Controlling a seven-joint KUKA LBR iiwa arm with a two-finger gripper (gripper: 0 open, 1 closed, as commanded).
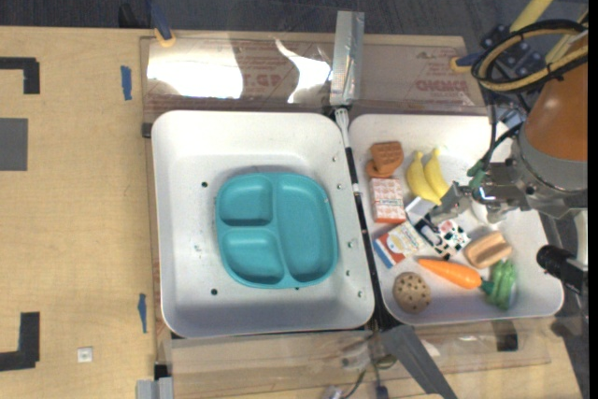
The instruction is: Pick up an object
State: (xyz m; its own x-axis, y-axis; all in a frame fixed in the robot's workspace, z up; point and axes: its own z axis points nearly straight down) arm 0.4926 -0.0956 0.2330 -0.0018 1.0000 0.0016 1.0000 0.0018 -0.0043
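Camera view gives me the slanted look down over both bins. Nearest my edge, in the right bin (pixel 551 299), I see a round speckled cookie (pixel 412 291), matte and tan with dark flecks, lying flat near the front-left corner. Just beyond it lies a carrot (pixel 451 274), smooth orange plastic, tapered; its long axis runs left to right with a slight downward slant, the thin tip pointing left and the thick end touching a knobbly green broccoli (pixel 501 285) at the right. Above the carrot rests a glossy hot dog bun (pixel 488 249), tilted up toward the right. A small flat red, white and blue packet (pixel 401 243) lies left of these, and a pale printed carton (pixel 388 198) sits farther back. A black-and-white spotted piece (pixel 448 235) lies just under the jaws (pixel 451 201); I cannot tell whether the jaws are open or closed, since dark hardware and clutter blend there. Yellow bananas (pixel 428 175), smooth and curved, run front to back just left of the jaws. A brown ridged waffle-like block (pixel 385 157) sits farthest back.

In the left bin (pixel 177 220) lies a teal three-compartment plate (pixel 277 229), smooth plastic with rounded corners. Both bins rest on a light wooden tabletop (pixel 75 201) marked with blue tape.
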